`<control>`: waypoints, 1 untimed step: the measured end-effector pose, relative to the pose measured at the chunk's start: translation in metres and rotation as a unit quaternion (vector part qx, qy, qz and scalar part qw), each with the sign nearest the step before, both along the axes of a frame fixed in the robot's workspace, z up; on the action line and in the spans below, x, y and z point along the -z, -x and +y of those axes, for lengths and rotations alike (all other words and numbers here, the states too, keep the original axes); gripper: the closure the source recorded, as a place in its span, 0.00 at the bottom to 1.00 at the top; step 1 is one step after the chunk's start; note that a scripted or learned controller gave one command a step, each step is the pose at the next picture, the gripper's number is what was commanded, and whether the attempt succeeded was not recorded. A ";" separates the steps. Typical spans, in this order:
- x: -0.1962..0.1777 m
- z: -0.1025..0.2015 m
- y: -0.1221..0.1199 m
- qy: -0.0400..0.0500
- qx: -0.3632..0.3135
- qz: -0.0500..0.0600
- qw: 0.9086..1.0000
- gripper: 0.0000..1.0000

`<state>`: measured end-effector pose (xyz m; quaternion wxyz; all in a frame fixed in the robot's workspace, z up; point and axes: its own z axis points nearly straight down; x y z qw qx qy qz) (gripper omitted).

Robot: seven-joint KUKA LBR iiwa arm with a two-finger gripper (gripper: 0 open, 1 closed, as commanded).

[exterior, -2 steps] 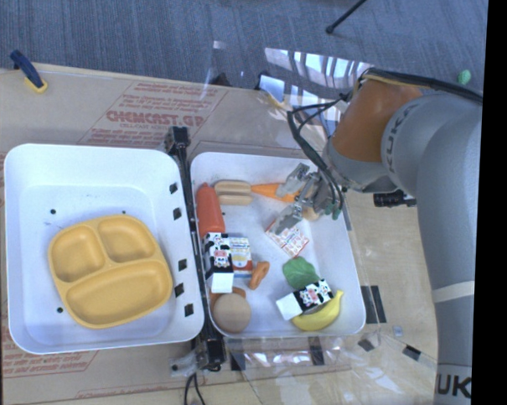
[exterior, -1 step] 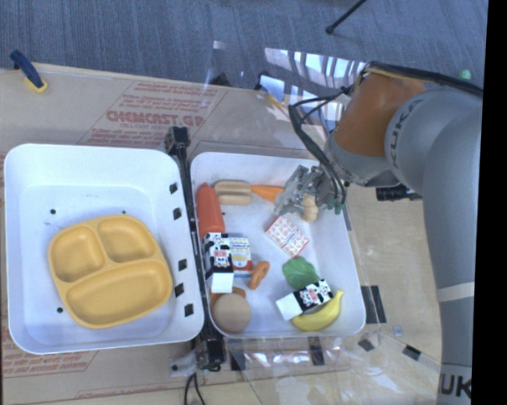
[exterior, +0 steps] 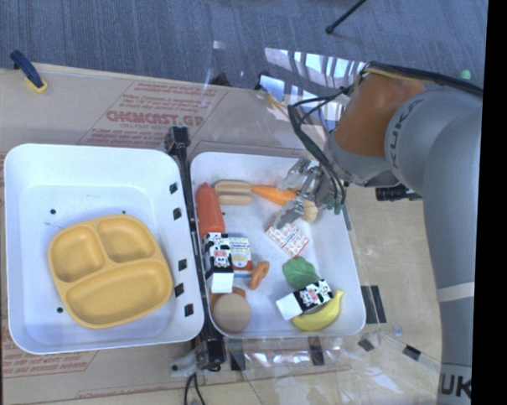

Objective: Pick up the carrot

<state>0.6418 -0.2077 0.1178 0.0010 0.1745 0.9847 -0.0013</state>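
2 white bins on the bench; my gripper (exterior: 302,200) hangs over the far part of the right bin (exterior: 351,269), just right of the carrot (exterior: 275,193). Carrot lies on the bin floor at the far end, beside a hot dog bun (exterior: 232,191) on its left, a red sausage (exterior: 209,211) nearer. Can't tell how my pincer is set, clutter hides it. Step looks like approach, no grasp yet. Next move needs a shift left onto the carrot, then lift.

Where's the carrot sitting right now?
The carrot lies in the right bin, near its far wall, just right of the hot dog bun and immediately left of the gripper.
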 end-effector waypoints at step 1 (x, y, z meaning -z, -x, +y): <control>0.021 -0.001 -0.010 0.000 -0.011 -0.005 1.000 0.00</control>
